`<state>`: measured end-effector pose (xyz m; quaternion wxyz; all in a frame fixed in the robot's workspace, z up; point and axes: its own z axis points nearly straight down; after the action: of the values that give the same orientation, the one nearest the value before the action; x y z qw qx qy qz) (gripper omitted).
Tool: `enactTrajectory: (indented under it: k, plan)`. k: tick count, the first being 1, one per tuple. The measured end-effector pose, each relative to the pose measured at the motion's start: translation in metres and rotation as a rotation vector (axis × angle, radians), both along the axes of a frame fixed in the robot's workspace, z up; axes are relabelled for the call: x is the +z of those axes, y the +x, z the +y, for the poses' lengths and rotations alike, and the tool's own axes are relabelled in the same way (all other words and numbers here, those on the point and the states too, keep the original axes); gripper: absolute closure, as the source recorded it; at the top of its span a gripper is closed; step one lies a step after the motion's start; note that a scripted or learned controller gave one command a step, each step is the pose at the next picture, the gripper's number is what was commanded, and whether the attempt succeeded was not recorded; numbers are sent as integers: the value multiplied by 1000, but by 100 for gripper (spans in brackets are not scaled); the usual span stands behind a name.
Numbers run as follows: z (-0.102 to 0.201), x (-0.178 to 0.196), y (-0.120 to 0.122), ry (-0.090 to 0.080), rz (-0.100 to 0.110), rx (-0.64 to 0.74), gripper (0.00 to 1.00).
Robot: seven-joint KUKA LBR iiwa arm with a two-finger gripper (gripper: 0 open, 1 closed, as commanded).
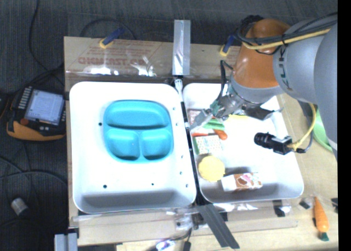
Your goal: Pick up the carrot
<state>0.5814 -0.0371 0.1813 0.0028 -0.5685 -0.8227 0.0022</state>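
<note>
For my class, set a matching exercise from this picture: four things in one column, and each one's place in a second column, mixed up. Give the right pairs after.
Things:
1. blue tray
2. carrot
3. yellow round thing
4. handheld screen

Places:
A. right bin, just below the gripper
B. on the floor, left of the bench
C. left bin
D. right bin, near its front edge, beside the small carton

Pairs: 1-C, 2-A, 3-D, 4-B

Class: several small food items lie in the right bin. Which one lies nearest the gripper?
The carrot, the orange and green piece just below the gripper. The yellow round and carton lie farther toward the bin's front.
</note>
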Motion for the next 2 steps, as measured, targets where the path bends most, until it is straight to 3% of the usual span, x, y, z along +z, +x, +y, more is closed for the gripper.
enactTrajectory:
  k: [1,2]
  plan:
    - [-67,1,28,-4,-1,-274,0]
    - [-97,-25,82,-6,-1,-170,0]
